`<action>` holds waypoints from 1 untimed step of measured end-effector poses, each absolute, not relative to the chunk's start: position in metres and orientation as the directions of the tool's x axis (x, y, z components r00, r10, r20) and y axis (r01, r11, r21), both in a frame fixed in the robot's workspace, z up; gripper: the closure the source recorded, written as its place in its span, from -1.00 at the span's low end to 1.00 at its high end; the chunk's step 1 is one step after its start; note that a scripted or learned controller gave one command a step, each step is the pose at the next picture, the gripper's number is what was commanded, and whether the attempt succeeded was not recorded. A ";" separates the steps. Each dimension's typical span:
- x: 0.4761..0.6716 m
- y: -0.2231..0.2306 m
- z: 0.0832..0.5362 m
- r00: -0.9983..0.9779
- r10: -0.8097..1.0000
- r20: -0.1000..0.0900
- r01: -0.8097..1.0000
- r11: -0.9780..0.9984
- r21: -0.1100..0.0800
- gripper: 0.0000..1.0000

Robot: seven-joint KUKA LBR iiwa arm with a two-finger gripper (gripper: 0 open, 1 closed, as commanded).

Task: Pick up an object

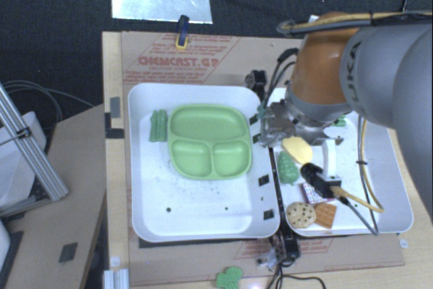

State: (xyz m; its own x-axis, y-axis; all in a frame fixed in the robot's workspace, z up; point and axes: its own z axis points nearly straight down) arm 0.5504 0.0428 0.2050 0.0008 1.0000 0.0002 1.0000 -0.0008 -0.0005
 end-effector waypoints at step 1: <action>0.602 0.113 0.183 -0.011 1.000 0.003 1.000 0.011 0.004 1.00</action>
State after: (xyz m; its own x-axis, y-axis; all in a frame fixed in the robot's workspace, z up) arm 0.6024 0.1130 0.1835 -0.0106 0.9999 0.0028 0.9999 0.0106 0.0041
